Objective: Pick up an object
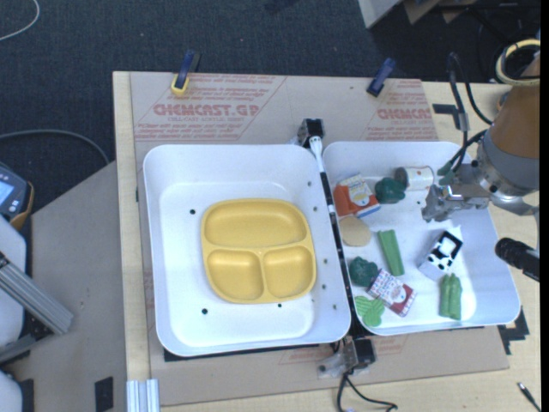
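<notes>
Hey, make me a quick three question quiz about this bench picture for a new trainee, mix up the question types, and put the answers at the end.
1. True or false: the yellow divided tray lies in the right bin.
2. Multiple choice: the gripper is above which bin? A) left bin B) right bin C) neither
3. Fill in: the black-and-white object lies just ____ the gripper in the camera view.

Key
1. False; it lies in the left bin.
2. B
3. below
</notes>
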Controlling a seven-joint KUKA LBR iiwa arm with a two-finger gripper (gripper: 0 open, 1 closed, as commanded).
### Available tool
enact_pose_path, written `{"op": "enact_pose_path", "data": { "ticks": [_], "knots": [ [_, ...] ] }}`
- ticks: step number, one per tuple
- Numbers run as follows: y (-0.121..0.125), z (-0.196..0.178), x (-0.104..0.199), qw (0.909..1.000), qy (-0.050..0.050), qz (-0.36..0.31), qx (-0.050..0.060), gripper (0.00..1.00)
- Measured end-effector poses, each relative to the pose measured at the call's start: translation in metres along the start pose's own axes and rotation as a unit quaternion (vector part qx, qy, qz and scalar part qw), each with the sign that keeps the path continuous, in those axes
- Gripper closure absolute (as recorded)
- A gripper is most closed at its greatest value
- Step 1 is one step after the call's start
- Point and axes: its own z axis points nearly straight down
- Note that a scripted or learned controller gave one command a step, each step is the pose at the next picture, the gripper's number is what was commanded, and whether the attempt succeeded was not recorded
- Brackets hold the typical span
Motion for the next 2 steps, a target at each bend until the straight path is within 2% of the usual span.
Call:
{"op": "enact_pose_path", "data": {
  "ticks": [1,2],
  "knots": [
    [0.009,0.005,0.045,1.0,0.0,0.0,0.0,1.0],
    [0.021,0.0,0.108,1.0,0.0,-0.002,-0.002,1.0]
  ]
}}
